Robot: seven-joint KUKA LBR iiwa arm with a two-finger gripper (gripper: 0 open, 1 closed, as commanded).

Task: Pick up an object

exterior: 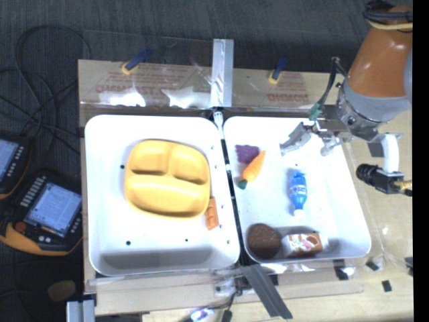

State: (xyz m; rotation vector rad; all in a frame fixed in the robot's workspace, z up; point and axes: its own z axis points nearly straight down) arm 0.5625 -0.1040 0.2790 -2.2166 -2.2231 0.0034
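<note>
Nearest to the camera, in the front edge of the right bin (358, 210), a brown ball (264, 240) is lying beside a small jar (303, 243) that is resting on its side. They are touching or almost touching; I cannot tell which. Further back in this bin a blue bottle (297, 191) is lying flat, with its long axis running almost from back to front. Near the divider between the bins a carrot (253, 168) is lying at a slant, and a purple piece (246, 153) is sitting just behind it.

In the left bin (107, 180) a yellow tray (167, 178) is taking most of the middle, and a small orange piece (212, 215) is lying at its right edge.

The gripper (314, 139) is hanging over the back part of the right bin, and its two fingers are standing apart, with nothing between them. So nothing is being held at this moment.

I am judging that the bottle is the closest candidate for picking. It is lying in front of the jaws and a little to the left in the view, well apart from the other things, so the fingers have free room on both of its long sides. The jaws seem to be spreading roughly left to right, which is across the long axis of the bottle, and this is looking suitable. The carrot is lying further left, close to the wall.
</note>
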